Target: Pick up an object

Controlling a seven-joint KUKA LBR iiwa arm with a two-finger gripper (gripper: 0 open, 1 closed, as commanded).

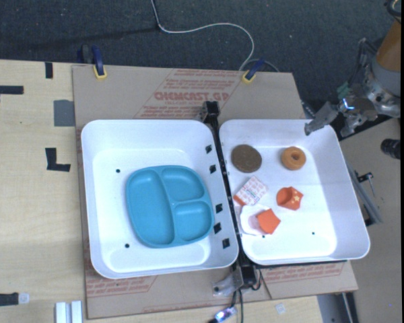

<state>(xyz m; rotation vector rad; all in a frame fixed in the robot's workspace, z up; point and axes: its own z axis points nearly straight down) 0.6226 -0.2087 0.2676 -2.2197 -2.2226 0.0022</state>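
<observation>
The right bin [343, 200] holds a brown round cookie [246, 158], a small orange doughnut [293, 158], a red-and-white wrapped packet [250, 192], a red-orange lump [289, 198] and an orange block [267, 221] lying on a white scrap. My gripper [328, 118] hovers at the bin's far right corner, outside and above its rim, well apart from every object. Nothing shows between its fingers.
The left bin [101, 200] holds a blue divided plate [169, 204]. Both bins rest on a cardboard sheet [182, 93] held by blue-and-yellow clamps. A white cable [209, 27] loops over the dark floor at the back. The arm's orange band [389, 46] sits at the right edge.
</observation>
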